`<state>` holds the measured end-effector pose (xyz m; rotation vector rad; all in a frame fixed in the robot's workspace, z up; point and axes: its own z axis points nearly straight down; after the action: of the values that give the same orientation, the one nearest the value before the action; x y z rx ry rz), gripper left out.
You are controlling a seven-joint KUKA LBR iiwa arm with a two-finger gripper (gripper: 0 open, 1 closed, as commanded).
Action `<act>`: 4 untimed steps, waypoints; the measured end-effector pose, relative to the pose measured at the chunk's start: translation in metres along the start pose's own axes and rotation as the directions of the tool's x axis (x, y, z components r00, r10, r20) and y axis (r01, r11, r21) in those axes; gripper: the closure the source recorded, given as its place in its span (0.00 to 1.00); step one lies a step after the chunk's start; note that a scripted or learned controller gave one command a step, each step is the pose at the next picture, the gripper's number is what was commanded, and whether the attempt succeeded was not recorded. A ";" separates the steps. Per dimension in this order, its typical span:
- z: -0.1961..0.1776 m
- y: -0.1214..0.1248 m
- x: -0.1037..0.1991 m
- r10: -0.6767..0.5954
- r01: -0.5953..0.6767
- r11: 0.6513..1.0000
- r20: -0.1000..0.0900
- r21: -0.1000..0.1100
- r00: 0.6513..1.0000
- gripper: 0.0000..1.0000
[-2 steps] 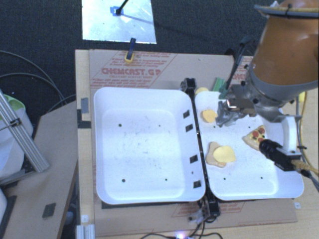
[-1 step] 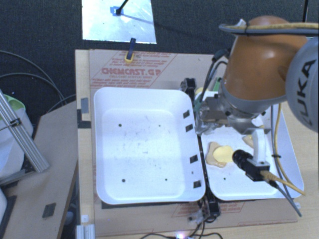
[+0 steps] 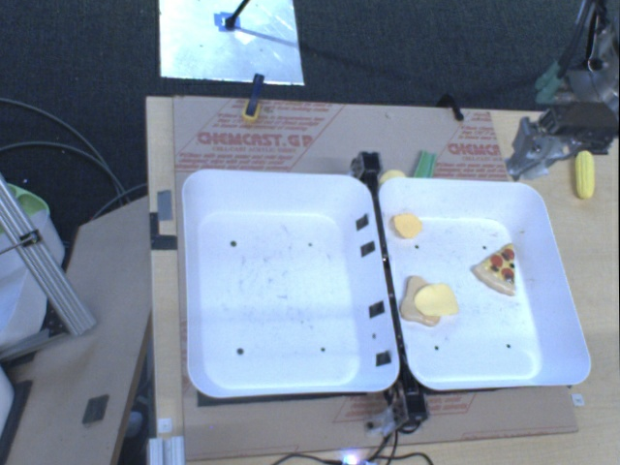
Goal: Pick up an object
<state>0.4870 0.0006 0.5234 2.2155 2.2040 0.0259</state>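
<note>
Bins: two white bins, left bin (image 3: 276, 279) and right bin (image 3: 542, 260). Right bin contents: one pizza slice (image 3: 498, 269), one round yellow piece (image 3: 408, 226), one toast-shaped piece (image 3: 418, 303) with one yellow piece (image 3: 439, 299) on it. Outside the bins: one corn cob (image 3: 584, 174), one green stick (image 3: 424, 164).

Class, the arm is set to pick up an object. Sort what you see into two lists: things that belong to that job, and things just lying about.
Belongs to the job:
gripper
pizza slice
round yellow piece
sandwich piece
right bin

Lying about:
corn cob on the bench
green strip
yellow clamp
left bin
</note>
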 end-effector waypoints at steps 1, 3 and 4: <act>0.112 -0.003 0.014 -0.006 0.006 1.000 0.000 0.031 1.000 1.00; 0.142 -0.003 0.032 -0.009 0.009 1.000 0.000 0.020 1.000 1.00; 0.167 -0.004 0.010 -0.004 0.004 1.000 0.001 0.022 1.000 1.00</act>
<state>0.4871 0.0102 0.3563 2.2219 2.2194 0.0007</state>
